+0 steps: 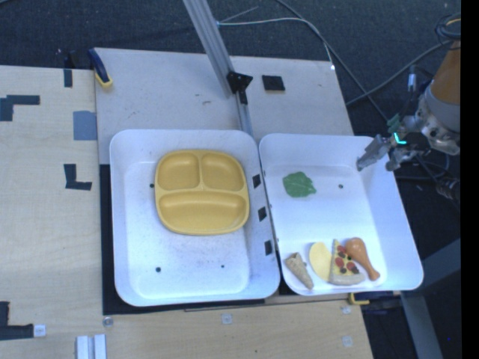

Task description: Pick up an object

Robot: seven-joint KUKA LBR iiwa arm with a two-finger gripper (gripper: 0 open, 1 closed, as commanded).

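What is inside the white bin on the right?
The right bin holds a green leaf and, crowded at its near edge, a pizza slice, drumstick and other food, partly overlapping.

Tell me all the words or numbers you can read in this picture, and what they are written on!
There are none to read here.
The yellow tray in the left bin is plain, with no letters on it.
The green piece and the toy food in the right bin carry no writing.
The dark tape patches on the bench are blank.
The gripper shows a small teal light, not a word.
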